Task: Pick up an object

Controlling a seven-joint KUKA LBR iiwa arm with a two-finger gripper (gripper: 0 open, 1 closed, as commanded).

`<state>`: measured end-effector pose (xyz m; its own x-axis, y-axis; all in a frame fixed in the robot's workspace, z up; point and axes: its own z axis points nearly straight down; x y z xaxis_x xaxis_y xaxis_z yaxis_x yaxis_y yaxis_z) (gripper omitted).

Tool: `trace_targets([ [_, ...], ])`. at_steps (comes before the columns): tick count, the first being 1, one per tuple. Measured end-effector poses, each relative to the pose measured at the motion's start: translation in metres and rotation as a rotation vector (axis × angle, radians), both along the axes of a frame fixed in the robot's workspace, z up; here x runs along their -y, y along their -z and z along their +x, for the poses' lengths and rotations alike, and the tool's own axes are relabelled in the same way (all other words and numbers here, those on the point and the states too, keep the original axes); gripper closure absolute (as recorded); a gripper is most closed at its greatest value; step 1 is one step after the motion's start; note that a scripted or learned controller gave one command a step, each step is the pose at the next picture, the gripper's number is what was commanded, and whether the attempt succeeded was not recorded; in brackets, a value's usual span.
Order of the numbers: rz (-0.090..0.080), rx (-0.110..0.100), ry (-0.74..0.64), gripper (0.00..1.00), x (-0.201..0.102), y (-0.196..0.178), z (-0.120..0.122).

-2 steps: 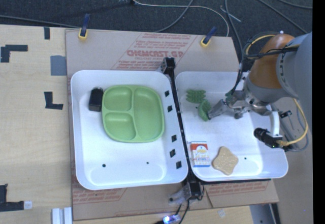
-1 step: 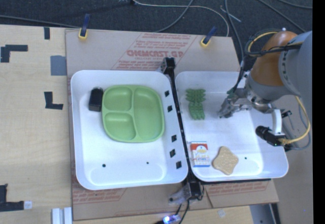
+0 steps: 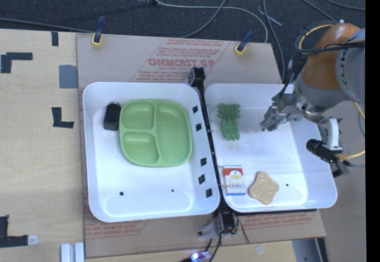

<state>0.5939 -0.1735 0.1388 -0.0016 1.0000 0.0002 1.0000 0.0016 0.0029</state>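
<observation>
Over the right white bin (image 3: 297, 154) my gripper (image 3: 271, 122) hangs with nothing visibly held, so no pick yet, with the green ridged plastic piece (image 3: 228, 119) just left of it.

You see two white bins (image 3: 98, 195); a pale green tray (image 3: 156, 133); a black block (image 3: 111, 116); a darker green ridged toy (image 3: 228, 120); a red-and-white box (image 3: 234, 180); a tan biscuit (image 3: 263, 188); brown cardboard (image 3: 172, 56) printed red.

Yellow clamps (image 3: 97, 39) on cardboard sheet (image 3: 172, 59).
</observation>
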Motion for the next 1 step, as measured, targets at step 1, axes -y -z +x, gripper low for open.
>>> trace_targets([
  [1,-0.002,0.003,0.0,1.0,0.005,-0.0624,0.0023],
])
